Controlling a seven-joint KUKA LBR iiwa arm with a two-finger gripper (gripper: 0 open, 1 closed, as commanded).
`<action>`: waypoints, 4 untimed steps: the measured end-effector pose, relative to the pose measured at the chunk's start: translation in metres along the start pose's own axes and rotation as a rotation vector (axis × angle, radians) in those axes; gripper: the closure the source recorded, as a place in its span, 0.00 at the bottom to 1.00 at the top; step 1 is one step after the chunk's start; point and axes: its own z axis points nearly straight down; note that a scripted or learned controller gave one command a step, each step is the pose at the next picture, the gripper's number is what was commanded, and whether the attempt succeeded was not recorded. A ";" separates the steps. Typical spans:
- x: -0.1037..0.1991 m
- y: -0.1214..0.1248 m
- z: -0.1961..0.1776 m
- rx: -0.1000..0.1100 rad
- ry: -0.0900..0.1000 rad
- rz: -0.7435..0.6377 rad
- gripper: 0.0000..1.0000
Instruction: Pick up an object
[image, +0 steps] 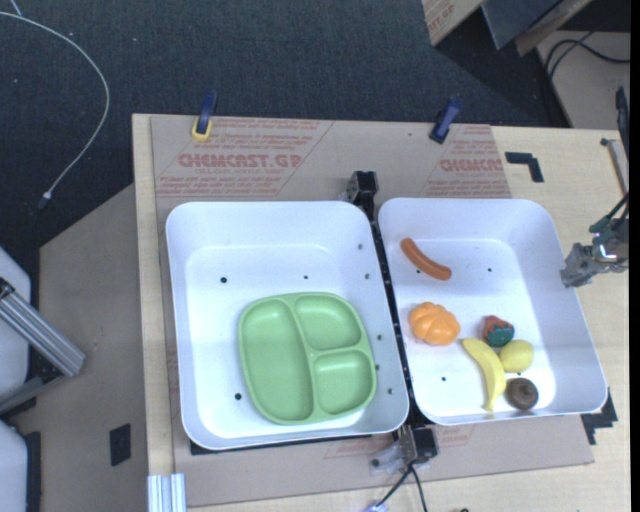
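Stretching across the scene, the counter (150, 300) is carrying two shallow white bins side by side. The left bin (200, 250) is holding a green divided plate (305, 357) toward its near edge; the right bin (530, 225) is holding all the small things. Going down in size, a yellow banana (489, 371) is lying near the right bin's near edge, an orange-red sausage (426, 259) is lying slantwise toward its far left corner, and an orange pumpkin-like piece (434, 324) is sitting close to its left wall. A yellow lemon-like fruit (516, 355) is touching the banana's far side, with a small red and teal piece (497, 329) just behind it and a brown round piece (521, 393) by the near right corner.

The tool (592, 258) is hanging just outside the right bin's right wall, apart from every object, and it is too small and blurred at the frame's edge to tell how it is set. Judging by this, the task is sitting at its approach step, nothing being held. The next move is probably calling for a travel leftward over the right bin and a descent on one isolated piece; the sausage or the pumpkin piece is offering more room than the crowded cluster by the banana.
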 end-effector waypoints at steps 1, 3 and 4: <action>-0.001 0.001 -0.030 0.002 0.001 -0.001 1.00; 0.102 0.027 -0.008 0.009 0.005 0.000 1.00; 0.152 0.041 -0.008 0.006 0.005 -0.005 1.00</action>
